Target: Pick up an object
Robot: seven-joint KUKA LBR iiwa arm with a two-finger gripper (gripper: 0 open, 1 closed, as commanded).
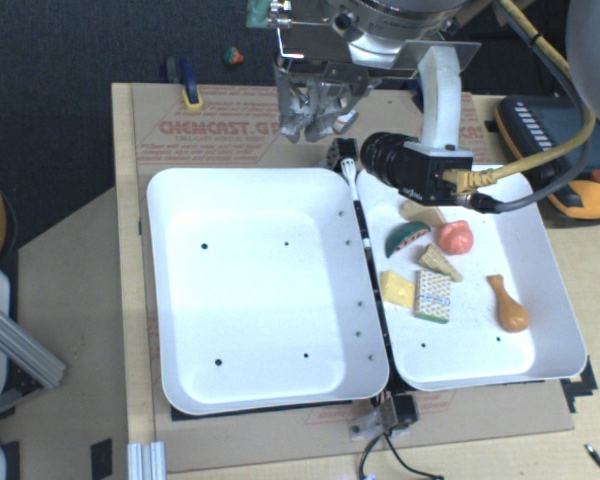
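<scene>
My gripper (318,118) hangs above the bench just behind the back edge of the left bin (160,230), near the divide between the two bins; nothing shows in it. The objects all lie in the right bin (546,268): a green and red melon-like slice (408,236), a red ball (456,237), a tan wedge (440,261), a yellow block (398,289), a patterned block with a green edge (433,296), an orange-brown drumstick shape (510,308) and a beige piece (420,212) partly under the arm's fittings.
Both bins rest on a brown board (220,128) with red lettering. A blue and yellow clamp (188,83) stands at the board's back left. A small orange thing (234,56) lies on the dark floor behind. A black keyed device (535,123) sits at the right.
</scene>
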